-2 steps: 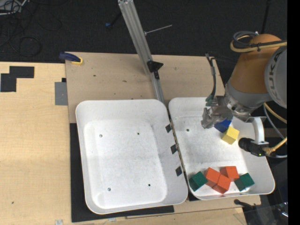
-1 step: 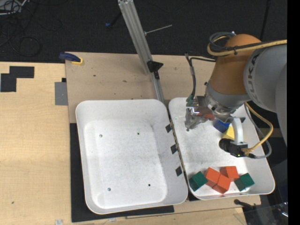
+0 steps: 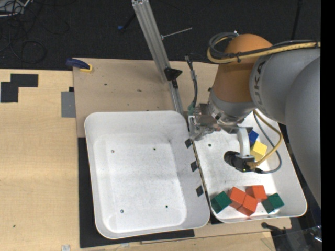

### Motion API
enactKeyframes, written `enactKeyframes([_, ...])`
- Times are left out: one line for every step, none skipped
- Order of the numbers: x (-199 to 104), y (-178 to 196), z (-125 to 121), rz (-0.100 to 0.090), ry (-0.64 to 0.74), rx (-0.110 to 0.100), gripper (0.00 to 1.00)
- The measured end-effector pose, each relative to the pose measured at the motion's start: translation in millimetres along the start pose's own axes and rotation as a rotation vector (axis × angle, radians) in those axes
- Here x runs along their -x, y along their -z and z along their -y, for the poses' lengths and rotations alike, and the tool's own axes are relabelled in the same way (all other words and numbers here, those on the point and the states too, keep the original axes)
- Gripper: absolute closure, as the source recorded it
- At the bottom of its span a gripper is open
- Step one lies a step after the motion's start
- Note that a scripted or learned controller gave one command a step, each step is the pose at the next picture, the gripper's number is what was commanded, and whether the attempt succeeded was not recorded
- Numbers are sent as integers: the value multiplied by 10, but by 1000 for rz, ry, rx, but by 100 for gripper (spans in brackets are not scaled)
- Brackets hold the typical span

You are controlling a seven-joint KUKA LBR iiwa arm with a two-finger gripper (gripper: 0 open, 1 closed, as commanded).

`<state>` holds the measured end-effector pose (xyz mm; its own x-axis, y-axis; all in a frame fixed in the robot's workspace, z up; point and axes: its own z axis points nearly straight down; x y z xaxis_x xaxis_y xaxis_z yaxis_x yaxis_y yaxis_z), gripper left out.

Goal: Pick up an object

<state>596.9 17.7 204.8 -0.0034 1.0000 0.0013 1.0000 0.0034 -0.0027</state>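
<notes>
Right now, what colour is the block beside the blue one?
Yellow block, in the camera view.

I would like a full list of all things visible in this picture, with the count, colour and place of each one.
Bins: 2, white, side by side on the bench; left bin, right bin.
Orange blocks: about 3, near end of right bin.
Green blocks: 2, either side of the orange ones.
Yellow block: 1, right bin, beside the arm.
Blue block: 1, partly hidden, above the yellow.
Aluminium rail: 1, silver, slanting behind the bins.
Arm: 1, grey and orange, over right bin.
</notes>
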Motion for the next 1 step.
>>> enactKeyframes([-508,183,-41,1,0,2,100])
